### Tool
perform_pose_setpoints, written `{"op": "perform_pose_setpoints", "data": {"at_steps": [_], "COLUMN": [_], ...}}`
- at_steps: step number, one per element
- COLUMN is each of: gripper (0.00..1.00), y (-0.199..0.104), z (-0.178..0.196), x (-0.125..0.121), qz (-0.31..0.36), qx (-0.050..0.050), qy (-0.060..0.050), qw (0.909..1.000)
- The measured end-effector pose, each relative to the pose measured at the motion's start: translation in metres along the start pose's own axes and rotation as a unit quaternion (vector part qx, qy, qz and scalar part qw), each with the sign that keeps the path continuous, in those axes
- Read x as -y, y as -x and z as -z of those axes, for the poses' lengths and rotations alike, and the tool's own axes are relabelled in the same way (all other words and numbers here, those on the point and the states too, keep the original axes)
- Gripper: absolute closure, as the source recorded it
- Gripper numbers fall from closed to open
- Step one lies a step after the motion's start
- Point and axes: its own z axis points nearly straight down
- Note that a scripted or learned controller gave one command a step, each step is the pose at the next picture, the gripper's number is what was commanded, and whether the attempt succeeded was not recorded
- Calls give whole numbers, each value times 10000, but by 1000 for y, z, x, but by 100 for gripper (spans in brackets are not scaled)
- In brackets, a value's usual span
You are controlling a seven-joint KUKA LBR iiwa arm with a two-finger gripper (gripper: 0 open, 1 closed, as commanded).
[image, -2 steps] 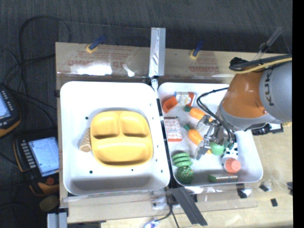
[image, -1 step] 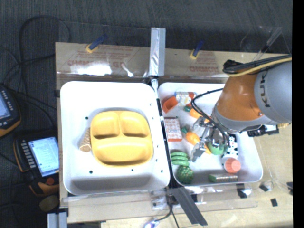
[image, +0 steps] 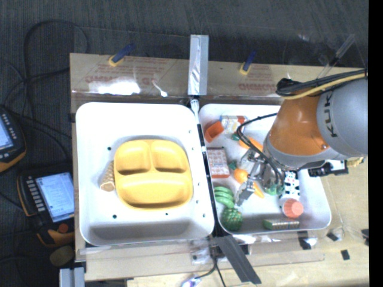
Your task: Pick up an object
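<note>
Two white bins share the bench; the gripper (image: 250, 187) hangs low in the right bin (image: 317, 211), whether clenched I cannot tell. Looks like the reaching step: an orange piece (image: 240, 175) sits just beside it, needing a straight descent.

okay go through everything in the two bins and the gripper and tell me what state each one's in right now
Yellow tray: right side up, flat in the left bin.
Cone-shaped toy: lying on its side, against the tray's left edge.
Green toy: lying loose on the floor of the right bin.
Small packet: lying flat by the divider.
Gripper: down in the right bin among the toys; grip cannot be told.
</note>
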Motion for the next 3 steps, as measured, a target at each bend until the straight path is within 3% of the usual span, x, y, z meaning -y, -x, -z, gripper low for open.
{"op": "perform_pose_setpoints", "data": {"at_steps": [1, 2, 3], "gripper": [100, 100, 100], "y": [2, -2, 28], "z": [11, 93, 141], "x": [-1, -47, -113], "qz": [11, -81, -1499], "qx": [14, -94, -94], "qy": [-5, 6, -18], "qw": [10000, 9999, 9887]}}
